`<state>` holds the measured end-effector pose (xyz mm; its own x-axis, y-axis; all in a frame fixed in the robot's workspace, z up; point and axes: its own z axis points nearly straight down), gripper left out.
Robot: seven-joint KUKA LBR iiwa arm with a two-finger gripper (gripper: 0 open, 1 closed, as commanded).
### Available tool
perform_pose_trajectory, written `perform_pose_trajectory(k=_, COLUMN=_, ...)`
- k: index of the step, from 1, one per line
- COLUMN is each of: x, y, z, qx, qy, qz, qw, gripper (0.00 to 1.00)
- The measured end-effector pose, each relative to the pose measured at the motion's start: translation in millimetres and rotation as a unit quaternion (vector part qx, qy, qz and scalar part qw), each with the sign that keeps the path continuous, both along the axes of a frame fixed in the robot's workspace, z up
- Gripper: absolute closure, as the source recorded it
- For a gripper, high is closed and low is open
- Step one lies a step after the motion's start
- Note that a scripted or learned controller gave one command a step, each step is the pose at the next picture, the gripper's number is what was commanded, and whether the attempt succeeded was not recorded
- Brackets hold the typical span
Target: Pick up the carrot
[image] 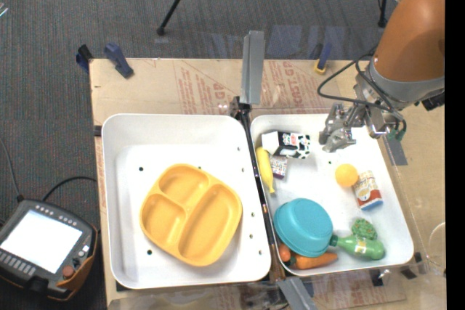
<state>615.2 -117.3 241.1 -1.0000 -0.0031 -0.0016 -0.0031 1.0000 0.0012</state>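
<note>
Well apart, gripper [337, 133], carrot [317, 261]

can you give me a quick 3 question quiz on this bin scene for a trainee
1. True or false: the carrot lies in the right bin.
2. What partly covers the carrot? A) teal pot B) yellow divided plate C) milk carton
3. Fill in: the gripper hovers over the bin's ____ edge, away from the carrot.

Key: 1 true; 2 A; 3 far
</note>
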Motion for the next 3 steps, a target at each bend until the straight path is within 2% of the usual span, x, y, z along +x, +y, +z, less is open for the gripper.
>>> perform_pose_trajectory(k=1, x=-22.2, y=-66.8, z=-105.0, qx=0.0009, qy=0.007, qz=-0.058, qw=0.9983, gripper=0.0)
perform_pose_trajectory(k=2, x=-58.5, y=-48.8, z=-156.3, qx=0.001, qy=0.003, qz=-0.01, qw=0.9999, gripper=0.0)
perform_pose_trajectory(k=3, x=30.8, y=-20.5, z=-152.4, qx=0.0008, qy=-0.002, qz=0.016, qw=0.9999, gripper=0.0)
